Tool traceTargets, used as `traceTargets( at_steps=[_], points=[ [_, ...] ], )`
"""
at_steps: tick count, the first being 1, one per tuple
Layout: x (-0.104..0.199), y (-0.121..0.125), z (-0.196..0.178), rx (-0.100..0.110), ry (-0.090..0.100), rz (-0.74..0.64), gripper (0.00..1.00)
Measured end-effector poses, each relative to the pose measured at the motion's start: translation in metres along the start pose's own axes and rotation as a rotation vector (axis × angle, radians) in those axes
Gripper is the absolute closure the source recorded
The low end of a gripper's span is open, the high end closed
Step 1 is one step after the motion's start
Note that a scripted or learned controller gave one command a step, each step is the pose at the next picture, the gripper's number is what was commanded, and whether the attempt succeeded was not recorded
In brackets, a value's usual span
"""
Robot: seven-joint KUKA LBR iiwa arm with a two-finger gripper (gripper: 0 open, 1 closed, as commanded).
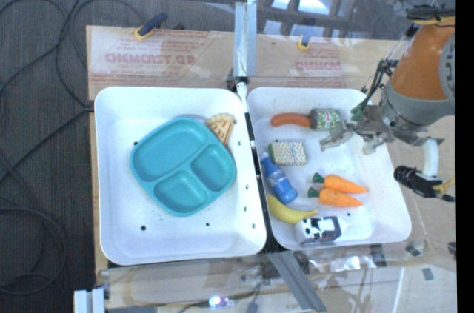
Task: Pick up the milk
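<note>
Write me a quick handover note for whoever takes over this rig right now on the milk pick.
Pincer: over the upper right of the right bin, near the green can; nothing seen in its grip.
Milk: lying at the bin's front edge, beside the banana, well apart from the pincer.
Done: nothing; milk untouched.
Left: move to the milk, grasp, lift.
</note>
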State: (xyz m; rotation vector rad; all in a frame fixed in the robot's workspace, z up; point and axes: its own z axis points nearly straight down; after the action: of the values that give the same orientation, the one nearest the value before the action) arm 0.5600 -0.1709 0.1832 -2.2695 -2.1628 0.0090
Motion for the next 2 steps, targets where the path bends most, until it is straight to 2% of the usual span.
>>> traceTargets(
  at_steps=[1, 2],
  points=[
    [0.002, 0.022, -0.087, -0.002, -0.003, -0.207, 0.00],
    [0.028, -0.028, 0.053, -0.001, 0.003, -0.213, 0.00]
  ],
)
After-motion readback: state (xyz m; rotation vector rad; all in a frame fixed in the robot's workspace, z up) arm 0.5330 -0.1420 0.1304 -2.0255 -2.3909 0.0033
